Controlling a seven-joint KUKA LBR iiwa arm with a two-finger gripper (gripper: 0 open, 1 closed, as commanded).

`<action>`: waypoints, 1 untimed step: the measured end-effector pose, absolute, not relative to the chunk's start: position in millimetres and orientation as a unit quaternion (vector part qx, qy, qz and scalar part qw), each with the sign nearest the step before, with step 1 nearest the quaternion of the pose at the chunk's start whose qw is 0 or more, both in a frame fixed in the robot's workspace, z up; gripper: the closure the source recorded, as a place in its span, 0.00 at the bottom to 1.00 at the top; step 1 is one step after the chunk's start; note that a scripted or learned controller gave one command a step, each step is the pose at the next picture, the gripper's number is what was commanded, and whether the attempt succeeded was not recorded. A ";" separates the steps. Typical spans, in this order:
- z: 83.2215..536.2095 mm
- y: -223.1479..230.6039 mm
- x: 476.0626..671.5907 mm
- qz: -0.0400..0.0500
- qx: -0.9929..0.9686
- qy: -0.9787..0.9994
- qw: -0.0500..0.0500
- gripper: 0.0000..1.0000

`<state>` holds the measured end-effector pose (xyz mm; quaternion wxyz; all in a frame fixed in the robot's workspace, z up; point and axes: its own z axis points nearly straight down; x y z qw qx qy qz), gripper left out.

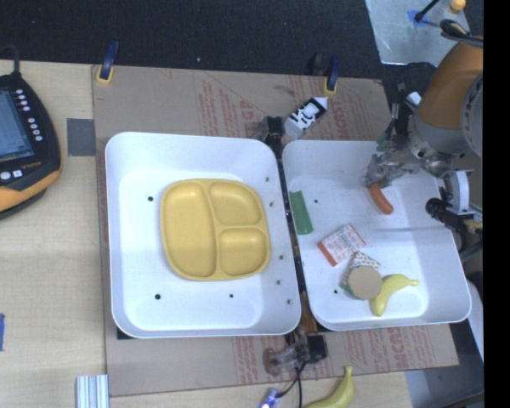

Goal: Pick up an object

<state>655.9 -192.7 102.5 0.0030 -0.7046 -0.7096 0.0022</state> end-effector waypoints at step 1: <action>143.8 -152.5 629.7 0.002 -0.705 -0.709 0.001 1.00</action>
